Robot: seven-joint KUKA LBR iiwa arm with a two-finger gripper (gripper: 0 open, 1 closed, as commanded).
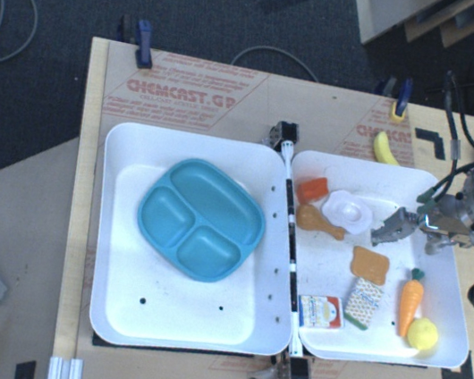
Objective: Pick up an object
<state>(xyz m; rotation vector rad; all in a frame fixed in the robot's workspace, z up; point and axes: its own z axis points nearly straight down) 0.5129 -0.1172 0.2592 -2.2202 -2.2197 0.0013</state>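
Left of my claw (405, 225): glossy smooth white plastic bins (116, 208), matt blue plastic tray (202, 220). Bench (190, 94) beyond looks like matt printed cardboard.

Even bright overhead light, soft shadows, white bins (111, 234) glary; pic slightly soft, maybe low-res.

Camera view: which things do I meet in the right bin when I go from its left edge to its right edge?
orange-red block → drumstick → small carton → brown bread slice → carrot → lemon
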